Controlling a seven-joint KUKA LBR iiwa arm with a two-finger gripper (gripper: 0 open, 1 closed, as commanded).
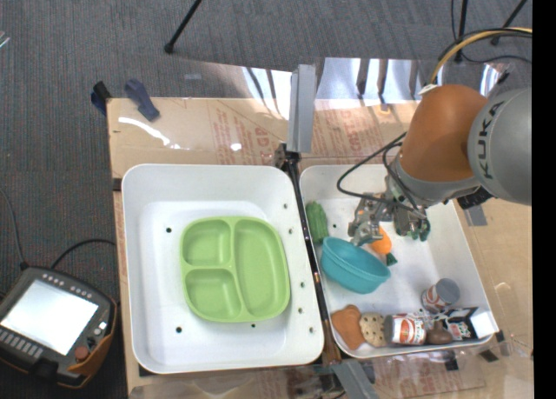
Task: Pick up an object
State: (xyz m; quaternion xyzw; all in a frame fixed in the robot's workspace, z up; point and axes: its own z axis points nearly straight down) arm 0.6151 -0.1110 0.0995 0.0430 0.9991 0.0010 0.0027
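Observation:
My gripper (387,230) hangs over the middle of the right bin (459,249), with the grey arm and its orange band above it to the right. Its fingers (360,229) stand apart, so it is open. An orange toy carrot (380,242) with a green end lies in the gap just below the fingertips, and nothing is lifted. A blue bowl (352,266) sits right beside the gripper at lower left. A green pickle-like toy (316,221) lies along the bin's left wall.
The left bin (156,189) holds a green divided plate (234,269). Along the right bin's front edge lie a brown bread-like toy (347,325), a cookie (373,329), a small can (405,330), a grey cup (446,291) and a dark packet (458,326).

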